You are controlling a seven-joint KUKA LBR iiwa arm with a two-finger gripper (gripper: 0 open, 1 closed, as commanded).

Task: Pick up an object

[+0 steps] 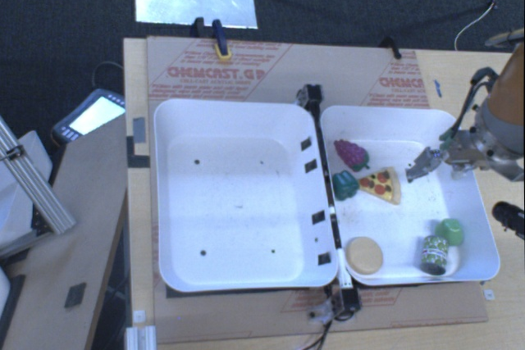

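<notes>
Left of centre sits a bare white bin (pixel 238 201); its right-hand neighbour (pixel 484 246) holds grapes (pixel 350 152), a pizza slice (pixel 381 184), a round biscuit (pixel 365 255) and a can (pixel 435 254). Further right, the fingers (pixel 420 165) hang open and unladen, just beside the pizza. I'd say it's approaching: next, lower and close.

Bright, even overhead light — white bins (pixel 238 201) nearly blown out, shadows faint, focus slightly soft throughout.

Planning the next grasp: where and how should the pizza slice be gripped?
Probably from straight above, closing across the narrow pointed half of the pizza slice. It lies flat in the right bin, and the green toy crowds its left side.
</notes>
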